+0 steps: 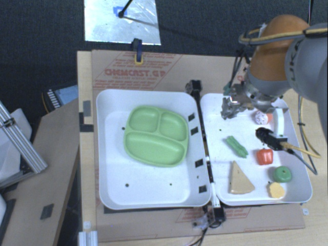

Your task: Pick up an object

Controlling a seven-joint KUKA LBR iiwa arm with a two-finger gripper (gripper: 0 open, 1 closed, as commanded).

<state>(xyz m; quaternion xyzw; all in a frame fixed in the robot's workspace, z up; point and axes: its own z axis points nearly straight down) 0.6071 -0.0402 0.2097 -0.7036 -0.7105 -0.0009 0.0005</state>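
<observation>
My gripper (229, 108) hangs over the far left corner of the right bin (218, 160), with bare bin floor under it. In that bin lie a green pod (237, 145), a tan wedge (239, 179), a red block (264, 156), a green round piece (282, 175) and a yellow piece (276, 190). A white ball with pink spots (261, 118) and a white tube (279, 121) lie just right of the gripper. The pod is a short way in front of the gripper and apart from it.
The left bin (105, 152) holds a light green divided plate (156, 135). A black divider strip (201, 137) runs between the two bins. The grey arm with its orange band (279, 40) leans in from the upper right.
</observation>
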